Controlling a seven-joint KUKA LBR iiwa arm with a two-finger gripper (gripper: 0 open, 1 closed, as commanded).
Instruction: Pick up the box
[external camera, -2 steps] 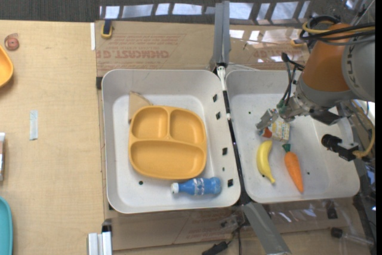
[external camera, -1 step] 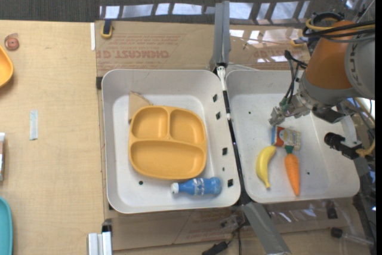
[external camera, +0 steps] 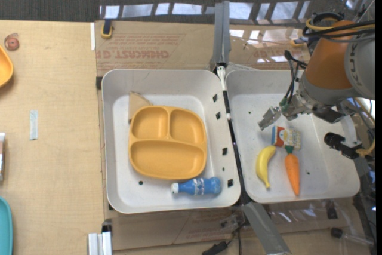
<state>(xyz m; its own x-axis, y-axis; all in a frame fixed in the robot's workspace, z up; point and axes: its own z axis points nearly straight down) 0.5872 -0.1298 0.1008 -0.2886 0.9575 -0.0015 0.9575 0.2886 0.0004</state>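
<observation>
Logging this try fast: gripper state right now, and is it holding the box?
Gripper: cannot tell if open or closed; nothing visibly held, and it sits just above the box in the right bin.

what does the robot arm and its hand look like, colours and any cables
The arm is a thick rounded grey body with a broad orange band above the wrist. Yellow and black cables loop over its top, and thin black cables run down beside the wrist. The hand is small, grey metal, with slim fingers.

A robotics lab; white bins (external camera: 113, 146) on a cardboard-lined bench (external camera: 48, 98), toy props.
</observation>
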